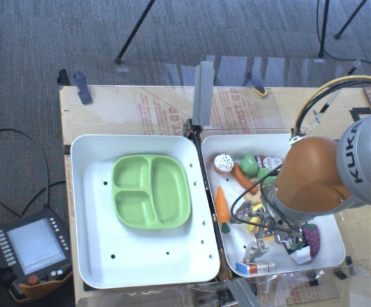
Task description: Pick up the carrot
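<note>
The carrot (221,204) is orange and lies lengthwise along the left wall of the right bin (336,248), its tip pointing toward the far side. My gripper (267,236) hangs low over the front middle of that bin, below the orange band (307,174) of the arm. It is to the right of the carrot and a little nearer the front, apart from it. Cables and the wrist hide much of the gripper. Nothing shows held in it.
The right bin also holds a white round item (224,163), a green piece (249,165), a second orange piece (243,178), purple grapes (312,236) and a tube (256,268) at the front. A green divided plate (151,190) sits in the left bin (89,235).
</note>
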